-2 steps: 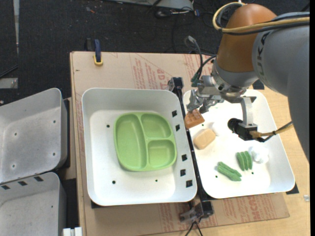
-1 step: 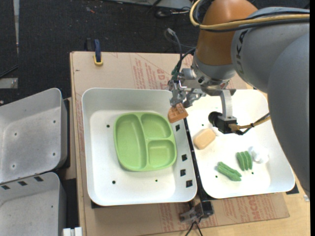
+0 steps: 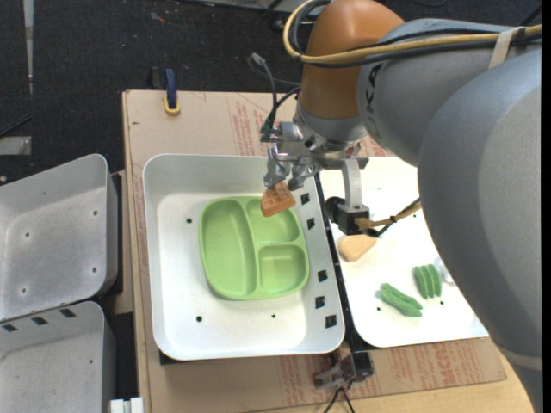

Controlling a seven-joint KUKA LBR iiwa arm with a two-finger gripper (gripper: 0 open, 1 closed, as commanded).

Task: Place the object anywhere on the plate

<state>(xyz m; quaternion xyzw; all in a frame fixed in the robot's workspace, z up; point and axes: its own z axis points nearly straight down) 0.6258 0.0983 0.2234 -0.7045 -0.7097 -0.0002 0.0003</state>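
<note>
Gripper (image 3: 281, 181) pinching brown waffle piece (image 3: 276, 201) over green plate (image 3: 232, 256) in left bin (image 3: 172, 256), beans (image 3: 401, 300) in right bin (image 3: 448, 325)

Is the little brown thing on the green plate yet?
Not yet. The brown piece hangs from the end effector over the green plate's top corner, apparently pinched between its fingers.
</note>
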